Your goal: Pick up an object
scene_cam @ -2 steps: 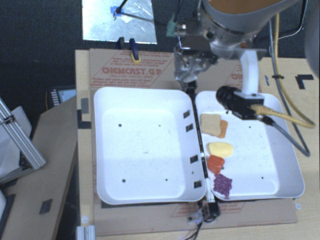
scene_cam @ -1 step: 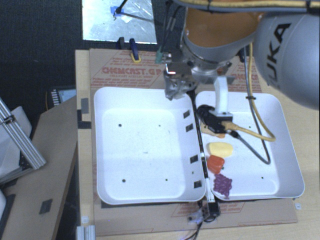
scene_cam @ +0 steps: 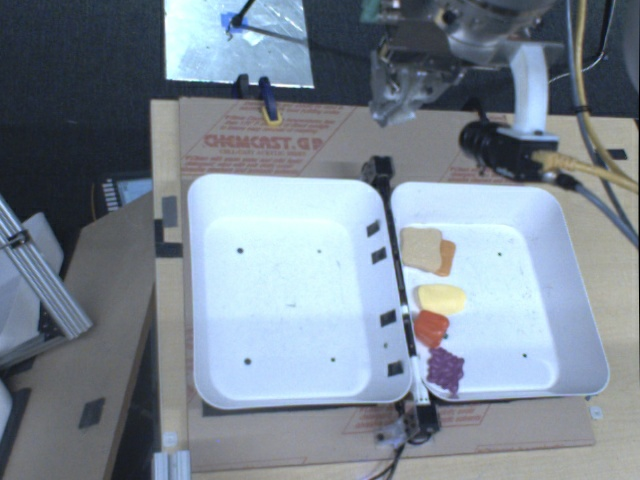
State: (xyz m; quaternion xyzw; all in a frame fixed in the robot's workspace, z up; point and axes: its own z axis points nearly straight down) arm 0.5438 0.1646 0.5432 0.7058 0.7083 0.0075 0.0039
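My gripper (scene_cam: 397, 103) hangs high above the back edge of the bench, over the seam between the two bins, and it carries nothing that I can see. In the right bin (scene_cam: 540, 298), along its left wall, lie a tan bread-like slice (scene_cam: 422, 249) on an orange piece (scene_cam: 447, 257), a yellow piece (scene_cam: 441, 299), a red-orange piece (scene_cam: 431, 327) and a purple bunch (scene_cam: 445, 369). All of them lie well below and nearer than the gripper.
The left bin (scene_cam: 285, 288) sits beside the right one, with a black hinge strip (scene_cam: 395, 288) between them. A cardboard sheet (scene_cam: 270, 138) lies under both bins. A shiny metal plate (scene_cam: 238, 28) lies at the back left.
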